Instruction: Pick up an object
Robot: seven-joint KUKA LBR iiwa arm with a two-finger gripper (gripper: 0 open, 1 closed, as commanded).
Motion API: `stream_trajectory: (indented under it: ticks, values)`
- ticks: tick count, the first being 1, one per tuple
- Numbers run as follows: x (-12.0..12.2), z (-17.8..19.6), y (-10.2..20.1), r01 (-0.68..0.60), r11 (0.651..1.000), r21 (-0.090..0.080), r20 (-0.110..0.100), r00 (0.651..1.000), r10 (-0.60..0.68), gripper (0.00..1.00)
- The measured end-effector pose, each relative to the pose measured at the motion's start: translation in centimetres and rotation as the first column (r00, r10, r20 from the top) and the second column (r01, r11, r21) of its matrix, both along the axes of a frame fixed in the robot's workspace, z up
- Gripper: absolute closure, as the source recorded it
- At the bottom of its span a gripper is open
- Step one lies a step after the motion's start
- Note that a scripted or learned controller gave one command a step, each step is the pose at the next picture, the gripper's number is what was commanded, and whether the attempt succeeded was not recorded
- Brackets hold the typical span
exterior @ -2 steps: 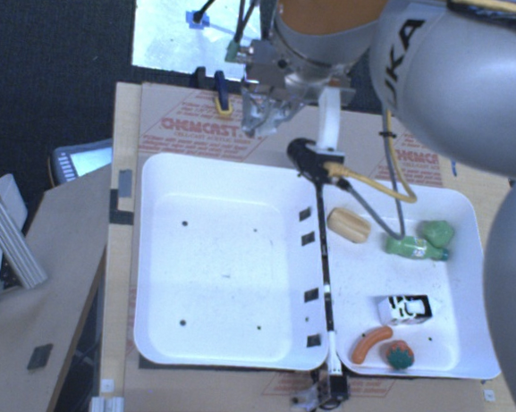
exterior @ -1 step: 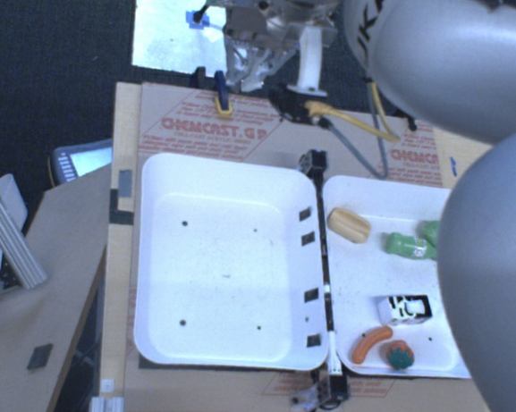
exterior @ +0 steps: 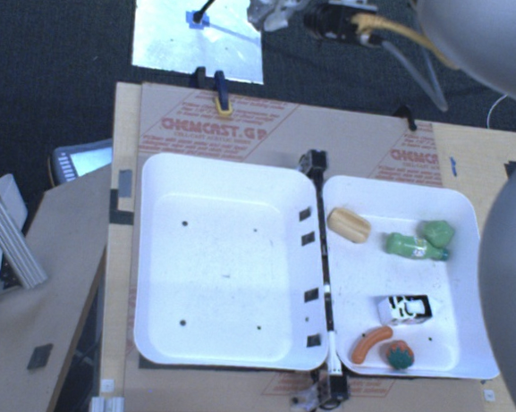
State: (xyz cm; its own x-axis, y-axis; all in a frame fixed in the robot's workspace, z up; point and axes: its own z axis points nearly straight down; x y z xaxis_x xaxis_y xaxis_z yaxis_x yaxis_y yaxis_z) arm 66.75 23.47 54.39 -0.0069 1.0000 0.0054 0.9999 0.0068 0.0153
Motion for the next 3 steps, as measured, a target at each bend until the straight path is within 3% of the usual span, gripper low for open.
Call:
stream_trajectory:
  ticks: [3]
  values:
    - [0.1, -0.9, 0.0, 0.001, 1.000, -0.005, -0.014, 1.000, -0.001, 1.00]
